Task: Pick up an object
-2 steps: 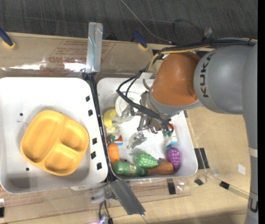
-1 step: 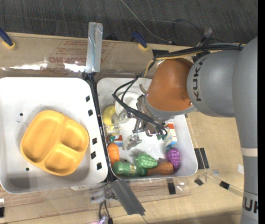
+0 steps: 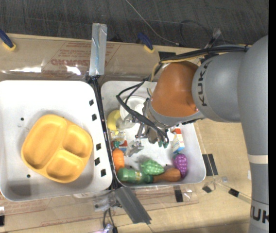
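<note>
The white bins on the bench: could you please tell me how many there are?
2. The left bin holds a yellow tray; the right bin holds toy food, with the arm over it. The arm hides part of the right bin, but no further bin seems hidden.

Yellow divided tray (image 3: 57,147) in left bin (image 3: 4,98)

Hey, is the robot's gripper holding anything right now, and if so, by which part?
It cannot be told: the gripper hangs low over the toys in the right white bin, and nothing is clearly seen between its fingers.
</note>
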Robot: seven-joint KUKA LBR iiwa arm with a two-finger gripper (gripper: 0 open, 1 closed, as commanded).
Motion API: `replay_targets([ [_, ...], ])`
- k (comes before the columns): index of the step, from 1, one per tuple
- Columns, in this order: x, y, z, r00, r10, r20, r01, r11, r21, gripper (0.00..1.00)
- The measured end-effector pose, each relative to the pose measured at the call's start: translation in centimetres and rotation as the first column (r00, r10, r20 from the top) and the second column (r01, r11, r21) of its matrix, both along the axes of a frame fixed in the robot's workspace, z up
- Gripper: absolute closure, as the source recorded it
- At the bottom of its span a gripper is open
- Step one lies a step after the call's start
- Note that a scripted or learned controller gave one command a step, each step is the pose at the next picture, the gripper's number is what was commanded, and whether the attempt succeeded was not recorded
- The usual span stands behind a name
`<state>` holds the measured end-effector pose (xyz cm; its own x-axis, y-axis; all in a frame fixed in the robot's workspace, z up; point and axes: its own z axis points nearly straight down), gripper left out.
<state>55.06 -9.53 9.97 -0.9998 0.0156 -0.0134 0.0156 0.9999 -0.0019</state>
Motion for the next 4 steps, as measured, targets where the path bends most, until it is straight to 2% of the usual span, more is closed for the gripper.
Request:
replay_targets([
  [1,2.0,-2.2,0.0,0.999,0.046,0.002,-0.046,0.999,0.002,0.00],
  [2,0.7,-0.4,0.1,0.998,-0.061,0.009,0.061,0.998,-0.001,0.00],
  [3,2.0,-1.2,0.0,1.000,-0.003,0.002,0.003,1.000,0.001,0.00],
  [4,1.8,-0.6,0.0,0.988,-0.156,0.000,0.156,0.988,0.005,0.00],
])
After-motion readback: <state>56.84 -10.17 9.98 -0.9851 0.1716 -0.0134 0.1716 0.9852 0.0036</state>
